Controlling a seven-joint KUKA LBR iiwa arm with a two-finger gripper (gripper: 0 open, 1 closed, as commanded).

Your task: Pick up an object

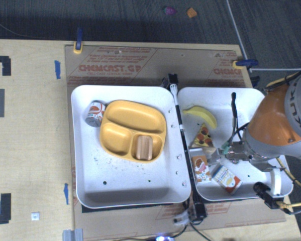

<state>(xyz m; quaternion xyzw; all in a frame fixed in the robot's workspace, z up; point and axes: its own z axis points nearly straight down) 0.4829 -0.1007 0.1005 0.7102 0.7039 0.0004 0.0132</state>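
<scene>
Currently: Gripper Low in the Right Bin

Two white bins sit side by side on the counter (29, 149). The left bin (130, 190) holds one yellow divided tray (125, 119) and one can (94, 113) at its upper left. The right bin (251, 97) holds one banana (203, 115), one pizza slice (204, 136) and two small cartons (225, 177). The gripper (225, 152) hovers among these at the frame's right; whether its fingers are spread or holding anything cannot be told.

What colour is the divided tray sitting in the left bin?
Yellow. The divided tray shows plainly in the camera view, looking down on the left bin.
</scene>
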